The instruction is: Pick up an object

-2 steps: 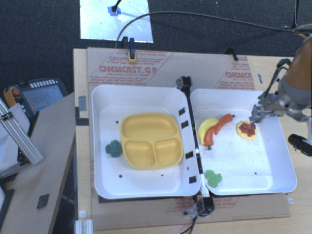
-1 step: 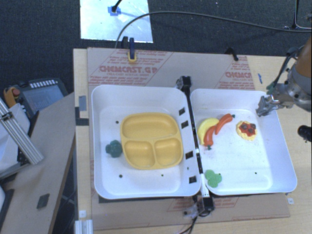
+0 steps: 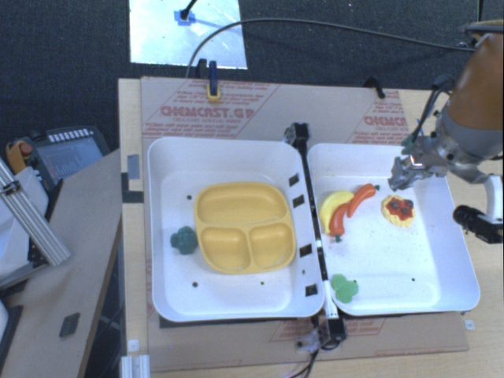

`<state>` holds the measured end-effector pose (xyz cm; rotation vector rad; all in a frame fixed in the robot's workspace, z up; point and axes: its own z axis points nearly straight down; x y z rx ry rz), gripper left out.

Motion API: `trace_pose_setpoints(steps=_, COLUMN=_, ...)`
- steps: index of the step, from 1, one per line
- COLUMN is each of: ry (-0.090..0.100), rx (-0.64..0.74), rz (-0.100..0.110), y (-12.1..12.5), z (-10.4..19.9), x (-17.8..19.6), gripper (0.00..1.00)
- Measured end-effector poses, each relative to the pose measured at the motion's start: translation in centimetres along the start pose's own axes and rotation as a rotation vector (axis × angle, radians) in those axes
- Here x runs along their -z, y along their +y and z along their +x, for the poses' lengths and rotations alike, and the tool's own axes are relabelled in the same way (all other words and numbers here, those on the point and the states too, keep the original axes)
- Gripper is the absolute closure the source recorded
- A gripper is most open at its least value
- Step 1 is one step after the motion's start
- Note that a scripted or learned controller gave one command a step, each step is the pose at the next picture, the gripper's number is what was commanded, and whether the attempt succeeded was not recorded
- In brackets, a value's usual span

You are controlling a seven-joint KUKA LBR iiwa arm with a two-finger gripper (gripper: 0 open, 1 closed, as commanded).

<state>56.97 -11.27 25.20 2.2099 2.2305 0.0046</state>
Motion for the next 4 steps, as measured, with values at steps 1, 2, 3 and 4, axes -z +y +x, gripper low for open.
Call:
trace_pose_setpoints(steps=1, ry=0.0, rx=0.0, rz=0.002, y=-0.6, z=5.8, x=-1.2, gripper=1.0)
trace_pose_setpoints(steps=2, ry=0.001, rx=0.0, rz=0.001, y=-1.1, z=10.9, x=-0.5, gripper=1.0)
trace_pose_setpoints(steps=3, ry=0.001, rx=0.0, rz=0.003, y=-2.4, z=16.0, x=-1.8, gripper=1.0)
trace_pose_setpoints(steps=4, ry=0.001, rx=0.0, rz=0.004, y=-3.2, z=20.9, x=-3.0, gripper=1.0)
